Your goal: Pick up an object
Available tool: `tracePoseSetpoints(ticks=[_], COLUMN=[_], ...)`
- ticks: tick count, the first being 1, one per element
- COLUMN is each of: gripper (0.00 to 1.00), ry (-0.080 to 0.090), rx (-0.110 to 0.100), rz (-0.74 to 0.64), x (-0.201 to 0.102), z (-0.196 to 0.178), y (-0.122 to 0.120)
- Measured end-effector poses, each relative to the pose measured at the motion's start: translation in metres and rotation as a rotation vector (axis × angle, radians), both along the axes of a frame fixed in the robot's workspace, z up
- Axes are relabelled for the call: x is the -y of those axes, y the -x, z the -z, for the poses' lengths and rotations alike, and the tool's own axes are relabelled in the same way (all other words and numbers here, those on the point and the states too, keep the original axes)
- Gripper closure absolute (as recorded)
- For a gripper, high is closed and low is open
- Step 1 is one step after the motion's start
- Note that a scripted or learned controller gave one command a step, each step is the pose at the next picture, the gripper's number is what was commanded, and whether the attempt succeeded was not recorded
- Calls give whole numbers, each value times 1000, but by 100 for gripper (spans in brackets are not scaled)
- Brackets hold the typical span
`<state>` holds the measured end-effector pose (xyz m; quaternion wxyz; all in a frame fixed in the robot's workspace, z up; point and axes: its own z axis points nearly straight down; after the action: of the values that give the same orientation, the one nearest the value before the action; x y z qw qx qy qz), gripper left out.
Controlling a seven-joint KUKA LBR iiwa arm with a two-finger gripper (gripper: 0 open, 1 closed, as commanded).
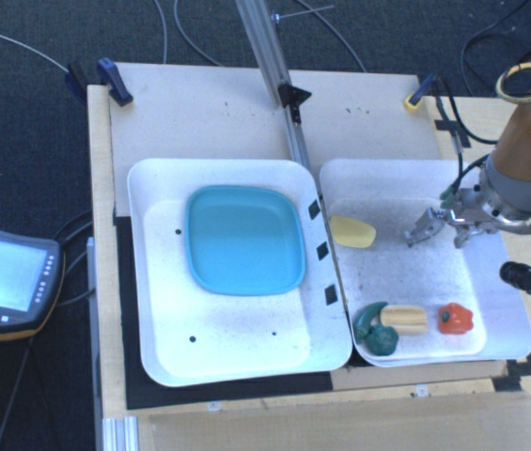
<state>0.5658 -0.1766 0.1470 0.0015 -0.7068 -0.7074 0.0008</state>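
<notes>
near edge of right bin [519, 332]: green toy [375, 329], tan block [404, 319], red toy [454, 318] | yellow piece [352, 231] far-left; judged light, rigid, smooth, best gripped across its narrow width | pincer [439, 227] seen apart, nothing held, beside yellow piece.

You've got one fixed camera up above the bench, looking down at a slant — far enough back to catch both shallow white plastic bins [152, 252] and the dark carpeted floor [21, 158] around the pale wooden benchtop [209, 111].
</notes>
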Motion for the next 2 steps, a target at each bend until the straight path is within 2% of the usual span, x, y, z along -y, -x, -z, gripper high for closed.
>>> tracePoseSetpoints(ticks=[1, 2], gripper=[0, 100], ry=[0, 1], rx=[0, 5], rz=[0, 0], x=[0, 0], z=[52, 39], y=[1, -1])
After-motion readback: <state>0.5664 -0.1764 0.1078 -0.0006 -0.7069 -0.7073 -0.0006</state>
